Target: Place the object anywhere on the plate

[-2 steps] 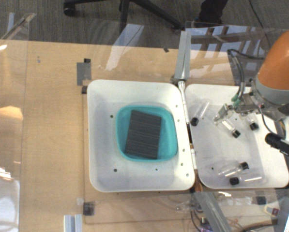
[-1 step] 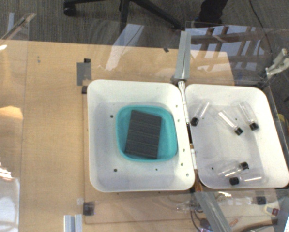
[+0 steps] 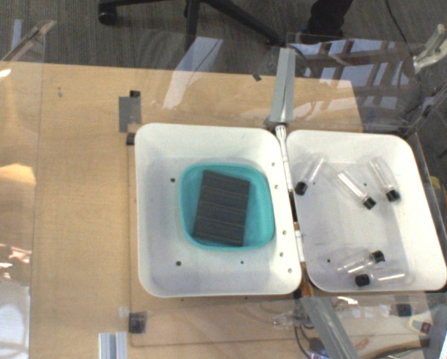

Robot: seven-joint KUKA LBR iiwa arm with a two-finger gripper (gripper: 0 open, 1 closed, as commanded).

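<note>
We see the dark grey, ribbed rectangular slab [image 3: 222, 208] already lying flat inside the teal, rounded-square plastic plate [image 3: 264, 215], which sits in the left shallow white bin [image 3: 156, 200] on the wooden worktop [image 3: 66, 200], so we judge the placing as good as done. We cannot tell the state of the end effector, and to finish well it should stay clear of the plate. In the right shallow white bin [image 3: 418, 200] lie what look like small clear vials with black caps [image 3: 356, 187], and we can read no label or writing anywhere.
</note>
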